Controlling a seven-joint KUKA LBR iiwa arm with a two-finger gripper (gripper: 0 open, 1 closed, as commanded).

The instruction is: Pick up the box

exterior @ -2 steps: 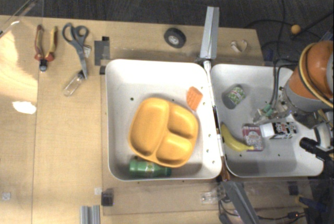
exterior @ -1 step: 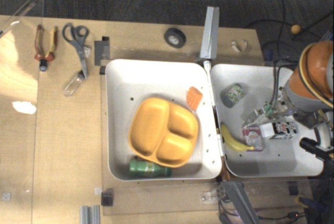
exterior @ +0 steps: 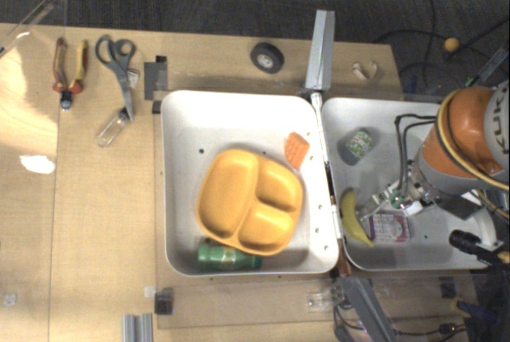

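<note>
The arm [exterior: 470,141] bends low, its hand [exterior: 396,201] seemingly touching the box [exterior: 390,228].

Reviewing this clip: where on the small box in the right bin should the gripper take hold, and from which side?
Probably from above, across its short sides: the box lies flat on the bin floor, with a banana close on its left, so side access looks cramped.

Two bins are set side by side on the surface [exterior: 88,197]. In the left bin [exterior: 179,173] a divided tray [exterior: 249,200] is placed centrally, with a can [exterior: 225,256] at its near edge and a wedge [exterior: 296,149] at its far right. In the right bin [exterior: 374,121] a banana [exterior: 351,216] is laid by the left wall, the box [exterior: 389,227] just right of it, a small ball [exterior: 358,144] behind. Scissors [exterior: 119,69] and pliers [exterior: 68,71] are laid far left.
</note>
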